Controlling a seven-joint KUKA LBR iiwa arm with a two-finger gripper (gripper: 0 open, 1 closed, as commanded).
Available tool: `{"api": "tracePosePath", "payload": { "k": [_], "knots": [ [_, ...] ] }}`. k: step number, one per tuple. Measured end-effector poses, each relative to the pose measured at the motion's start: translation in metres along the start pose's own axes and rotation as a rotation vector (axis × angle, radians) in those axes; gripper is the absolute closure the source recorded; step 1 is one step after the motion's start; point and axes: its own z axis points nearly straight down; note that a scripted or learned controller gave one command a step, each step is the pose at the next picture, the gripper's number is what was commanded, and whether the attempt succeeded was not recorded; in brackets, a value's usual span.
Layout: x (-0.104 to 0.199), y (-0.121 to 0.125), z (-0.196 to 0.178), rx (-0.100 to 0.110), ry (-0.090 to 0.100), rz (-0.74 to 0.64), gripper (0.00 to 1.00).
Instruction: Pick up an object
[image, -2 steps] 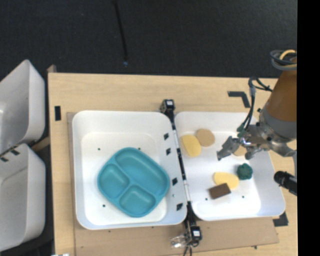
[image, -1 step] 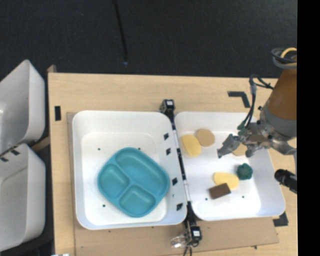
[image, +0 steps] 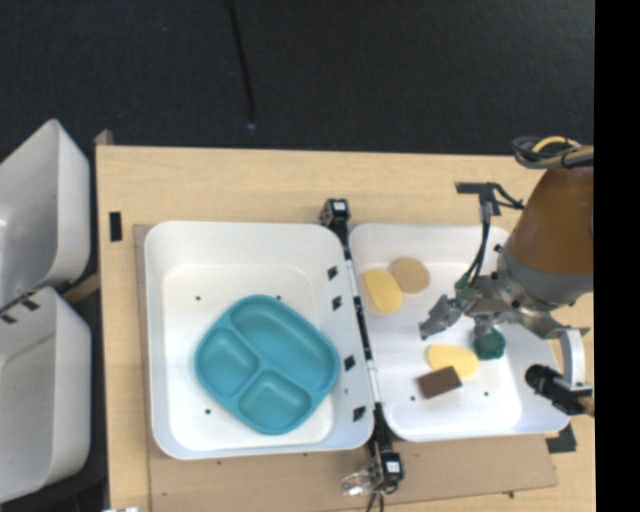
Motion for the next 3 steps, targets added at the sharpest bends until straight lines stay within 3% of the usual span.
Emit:
{"api": "tracePosePath", "payload": {
  "k": [2,3],
  "knots": [
    [-0.001,0.001,0.102,0.001,0.000,0.003,0.00],
    [-0.002,0.003,0.088,-0.006,0.001,0.010,1.00]
  ]
}}
